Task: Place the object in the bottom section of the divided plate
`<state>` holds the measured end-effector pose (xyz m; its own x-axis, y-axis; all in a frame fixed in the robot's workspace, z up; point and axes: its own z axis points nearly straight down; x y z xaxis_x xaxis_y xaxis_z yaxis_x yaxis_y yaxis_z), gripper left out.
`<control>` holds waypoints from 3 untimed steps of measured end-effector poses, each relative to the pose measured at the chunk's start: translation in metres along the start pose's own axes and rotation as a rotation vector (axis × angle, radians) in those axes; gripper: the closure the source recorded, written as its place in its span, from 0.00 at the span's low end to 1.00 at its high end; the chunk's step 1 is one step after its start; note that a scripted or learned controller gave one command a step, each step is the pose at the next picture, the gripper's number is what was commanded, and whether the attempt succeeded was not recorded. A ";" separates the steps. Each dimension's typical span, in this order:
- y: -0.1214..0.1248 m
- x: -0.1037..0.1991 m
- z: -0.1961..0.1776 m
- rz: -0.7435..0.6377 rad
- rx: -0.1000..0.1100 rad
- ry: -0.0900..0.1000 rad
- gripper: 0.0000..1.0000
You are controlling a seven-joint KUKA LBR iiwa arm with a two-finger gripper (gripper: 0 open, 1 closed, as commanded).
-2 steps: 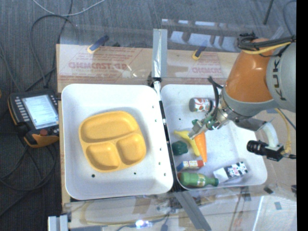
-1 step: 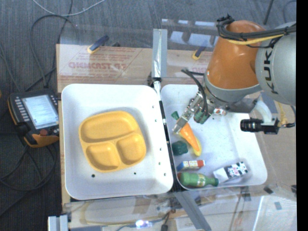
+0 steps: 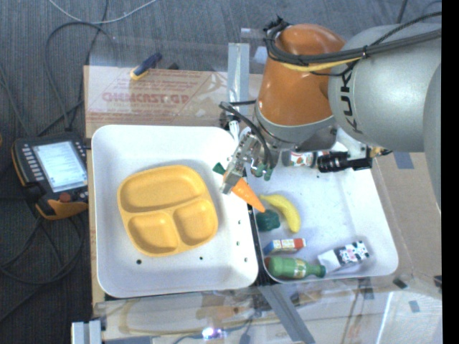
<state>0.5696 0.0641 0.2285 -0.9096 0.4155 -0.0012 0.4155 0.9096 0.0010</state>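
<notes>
The end effector is clenched on a small orange carrot, tapered, green-topped, beside the yellow divided plate.

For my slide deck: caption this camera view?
Gripper carries a toy carrot over the bins' divide, beside the yellow divided plate.

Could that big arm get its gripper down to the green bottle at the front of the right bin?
Probably yes. The green bottle lies uncovered in the right bin, and the gripper hovers nearby with an orange carrot at its tip.

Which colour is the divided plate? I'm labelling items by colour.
The divided plate is yellow all over, with no pattern; the camera view shows it plainly in the left bin.
</notes>
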 end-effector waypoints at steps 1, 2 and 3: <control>0.058 -0.015 0.033 -0.162 0.000 0.000 1.00; 0.059 -0.015 0.024 -0.162 -0.003 -0.001 1.00; 0.059 -0.015 0.023 -0.162 -0.004 -0.001 0.00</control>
